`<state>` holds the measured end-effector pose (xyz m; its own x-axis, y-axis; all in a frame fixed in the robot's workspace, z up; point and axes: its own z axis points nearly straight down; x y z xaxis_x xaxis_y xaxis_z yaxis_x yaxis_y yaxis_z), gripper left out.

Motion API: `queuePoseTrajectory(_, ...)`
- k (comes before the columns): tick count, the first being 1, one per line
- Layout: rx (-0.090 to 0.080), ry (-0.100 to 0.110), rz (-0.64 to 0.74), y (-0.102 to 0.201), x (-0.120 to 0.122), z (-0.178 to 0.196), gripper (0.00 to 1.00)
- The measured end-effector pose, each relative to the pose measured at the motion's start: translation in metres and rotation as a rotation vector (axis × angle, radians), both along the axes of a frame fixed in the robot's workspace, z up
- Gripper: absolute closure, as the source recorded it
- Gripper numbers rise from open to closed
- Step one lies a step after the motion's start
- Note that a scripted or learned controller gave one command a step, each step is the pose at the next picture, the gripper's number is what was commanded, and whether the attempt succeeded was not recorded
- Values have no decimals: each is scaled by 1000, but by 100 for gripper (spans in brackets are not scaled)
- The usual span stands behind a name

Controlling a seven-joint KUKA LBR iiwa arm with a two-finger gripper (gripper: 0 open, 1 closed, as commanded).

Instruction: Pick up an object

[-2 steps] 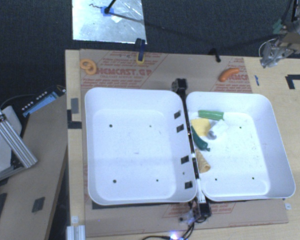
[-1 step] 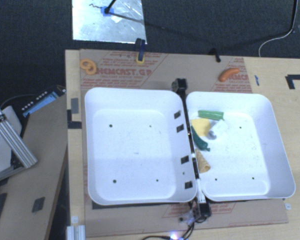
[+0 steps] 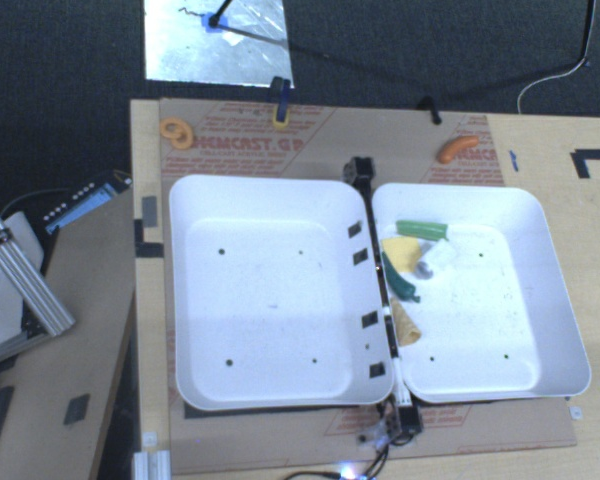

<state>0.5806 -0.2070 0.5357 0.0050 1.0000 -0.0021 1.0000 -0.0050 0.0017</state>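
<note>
The right bin (image 3: 540, 268) holds a cluster against its left wall. Nearest lies a tan wedge (image 3: 406, 324); behind it a dark green piece (image 3: 402, 282), a yellow piece (image 3: 401, 256) touching a pale, possibly transparent item (image 3: 441, 260), then a green cylinder (image 3: 421, 229). Beyond the bins, an orange ring (image 3: 176, 132) and an orange sausage shape (image 3: 457, 149) rest on the board (image 3: 310, 138).

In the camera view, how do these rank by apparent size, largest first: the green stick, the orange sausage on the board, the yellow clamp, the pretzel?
1. Green stick
2. Orange sausage
3. Pretzel and yellow clamp: they look about alike, so I leave them unranked.
</note>
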Motion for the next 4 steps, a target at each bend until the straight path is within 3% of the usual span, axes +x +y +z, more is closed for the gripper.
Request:
queuePoseTrajectory(1,6,11,2,0,-90,-98,100)
queuePoseTrajectory(2,7,11,15,69,-72,-236,100)
queuePoseTrajectory(3,2,-17,21,164,-14,-104,100)
queuePoseTrajectory(4,2,-14,11,166,-38,7,100)
